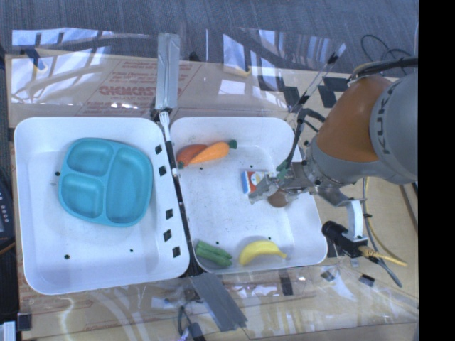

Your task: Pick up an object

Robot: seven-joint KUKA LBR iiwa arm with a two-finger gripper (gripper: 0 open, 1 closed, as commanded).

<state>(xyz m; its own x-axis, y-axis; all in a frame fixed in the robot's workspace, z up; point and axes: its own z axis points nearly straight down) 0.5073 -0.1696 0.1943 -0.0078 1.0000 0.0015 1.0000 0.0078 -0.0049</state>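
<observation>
My gripper (pixel 266 190) hangs low over the right side of the right bin (pixel 234 222), reaching in from the right. A small white, blue and red carton (pixel 249 180) lies right at its tip on the left. A brown round object (pixel 278 199) sits just under the gripper's body. Near the bin's far wall lie an orange carrot (pixel 211 153) and a red-orange piece (pixel 187 153) beside it. By the near wall rest a green vegetable (pixel 213 253) and a yellow banana (pixel 261 251).
The left bin (pixel 43 247) holds a blue divided plate (pixel 106 181). A ridge with black clips (pixel 174 197) separates the two bins. The arm's grey and orange body (pixel 362 130) hangs over the right bin's right edge.
</observation>
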